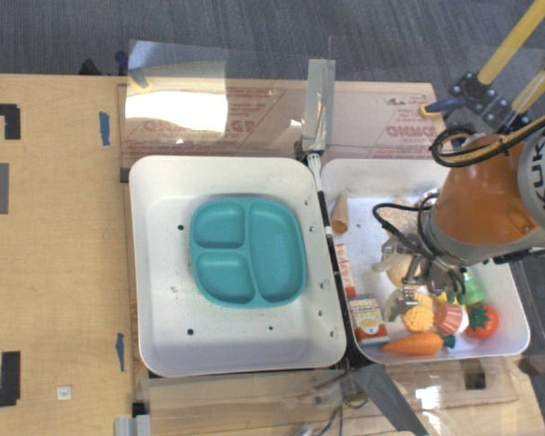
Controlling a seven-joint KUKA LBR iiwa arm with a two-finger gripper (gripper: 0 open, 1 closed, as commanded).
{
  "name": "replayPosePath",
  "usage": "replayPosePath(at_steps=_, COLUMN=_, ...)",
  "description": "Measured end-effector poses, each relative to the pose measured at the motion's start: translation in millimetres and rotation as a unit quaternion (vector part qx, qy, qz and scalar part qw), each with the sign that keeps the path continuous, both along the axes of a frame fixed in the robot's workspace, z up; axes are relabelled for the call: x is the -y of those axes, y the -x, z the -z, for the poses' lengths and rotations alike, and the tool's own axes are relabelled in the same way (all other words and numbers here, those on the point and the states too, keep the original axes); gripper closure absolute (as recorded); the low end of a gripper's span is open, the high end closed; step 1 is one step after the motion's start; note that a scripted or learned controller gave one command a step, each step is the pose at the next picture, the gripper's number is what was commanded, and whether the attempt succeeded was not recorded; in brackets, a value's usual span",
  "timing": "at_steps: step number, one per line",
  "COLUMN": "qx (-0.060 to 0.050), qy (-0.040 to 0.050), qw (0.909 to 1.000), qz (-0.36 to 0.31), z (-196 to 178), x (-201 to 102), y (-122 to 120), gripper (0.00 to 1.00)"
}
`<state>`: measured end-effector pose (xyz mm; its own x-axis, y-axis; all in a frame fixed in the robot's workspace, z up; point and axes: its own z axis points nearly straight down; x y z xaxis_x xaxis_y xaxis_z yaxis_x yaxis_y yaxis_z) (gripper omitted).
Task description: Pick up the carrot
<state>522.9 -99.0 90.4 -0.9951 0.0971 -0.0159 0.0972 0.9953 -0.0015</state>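
On the far left I see the brown bench top (45, 271) with black corner marks and strips of blue tape. Next comes the left bin (154, 334), white and shallow, and a teal divided plate (250, 251) lies flat in its middle, three compartments showing. A metal divider (320, 107) stands upright behind the seam where the two bins meet.

Moving into the right bin (509, 339), I see a brown cone-shaped piece (339, 213) near its left wall, toward the back. Below that, a narrow red item (343, 271) lies along the same wall, and a small carton (365, 316) sits near the front left corner.

Just right of the carton, the carrot (415, 344) lies on its side along the bin's front edge, orange, pointed end toward the left. Directly behind it sit a yellow corn-like toy (420, 316) and a pink ridged piece (449, 317), and a red tomato (483, 321) with a green top rests at the right end of the row.

My gripper (409, 289) hangs over this cluster, just behind the yellow toy, apart from the carrot. I cannot tell how wide it stands; cables and metal parts clutter that spot. The arm's orange band (480, 193) rises above it to the right.
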Motion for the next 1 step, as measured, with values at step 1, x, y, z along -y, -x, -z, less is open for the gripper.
replayPosePath(at_steps=1, qx=0.0, qy=0.0015, qw=1.0, qz=-0.003, z=-0.1, x=-3.8, y=-3.5, gripper=0.0)
